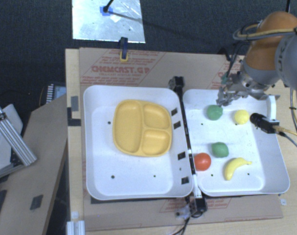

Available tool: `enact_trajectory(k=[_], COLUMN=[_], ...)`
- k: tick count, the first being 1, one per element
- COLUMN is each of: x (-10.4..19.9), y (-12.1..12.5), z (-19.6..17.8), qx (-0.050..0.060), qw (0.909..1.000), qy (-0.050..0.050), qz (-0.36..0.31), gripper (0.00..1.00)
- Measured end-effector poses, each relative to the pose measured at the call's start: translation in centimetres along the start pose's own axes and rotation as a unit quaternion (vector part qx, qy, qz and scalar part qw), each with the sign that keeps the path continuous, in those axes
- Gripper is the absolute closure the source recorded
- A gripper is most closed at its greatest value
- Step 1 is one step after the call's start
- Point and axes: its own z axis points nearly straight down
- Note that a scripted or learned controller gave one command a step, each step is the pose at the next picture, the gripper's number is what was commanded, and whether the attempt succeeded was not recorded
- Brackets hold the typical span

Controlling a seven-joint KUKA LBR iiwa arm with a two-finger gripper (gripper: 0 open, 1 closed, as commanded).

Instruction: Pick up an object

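Note:
The right bin point(270, 180) holds several toy fruits: a green ball point(214, 112) at the back, a yellow lemon point(241, 117) to its right, a second green piece point(219, 149), a red tomato point(202, 161) by the divider and a yellow banana point(235, 168) at the front. My gripper point(223, 99) hangs over the back of the right bin, just above and right of the back green ball. Nothing shows between its fingers, and their state is unclear.
A yellow divided plate point(141, 128) lies in the left bin point(99, 175). A black clamp strip point(183, 131) runs between the bins. The arm's black fitting point(262, 122) with its cable reaches over the right bin's right side.

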Motion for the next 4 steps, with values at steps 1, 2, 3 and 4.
enact_trajectory(k=[1, 2, 3, 4], x=[0.0, 5.1, 11.3, 16.1], y=[0.2, -0.9, -2.5, -4.3], z=[-3.5, -4.7, -5.2, -6.1], qx=[0.001, 0.002, 0.003, 0.003], qw=[1.0000, 1.0000, 1.0000, 1.0000], qy=[0.000, 0.001, 0.002, 0.002], qz=[0.000, -0.002, -0.003, -0.003], gripper=[1.00, 1.00, 1.00, 1.00])
